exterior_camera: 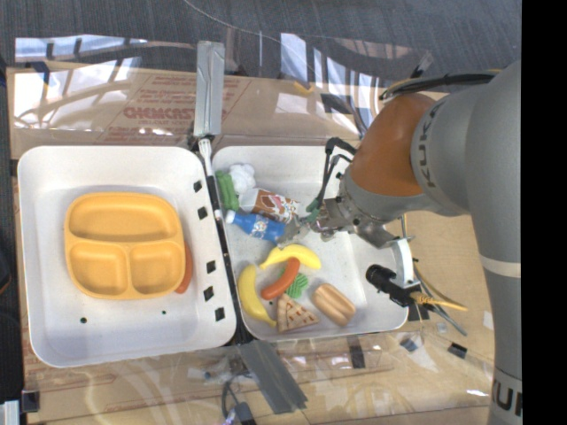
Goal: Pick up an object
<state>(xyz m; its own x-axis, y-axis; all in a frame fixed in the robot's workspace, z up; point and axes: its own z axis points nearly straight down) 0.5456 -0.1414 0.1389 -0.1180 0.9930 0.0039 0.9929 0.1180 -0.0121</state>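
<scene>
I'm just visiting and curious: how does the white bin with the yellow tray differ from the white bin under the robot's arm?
The left white bin holds one big thing, a yellow three-compartment tray, lying flat; the right white bin holds a jumble of small toy foods, such as a yellow banana and a hot dog bun. The grey arm reaches over the right bin, not the left. Both are shallow, white and side by side.
</scene>
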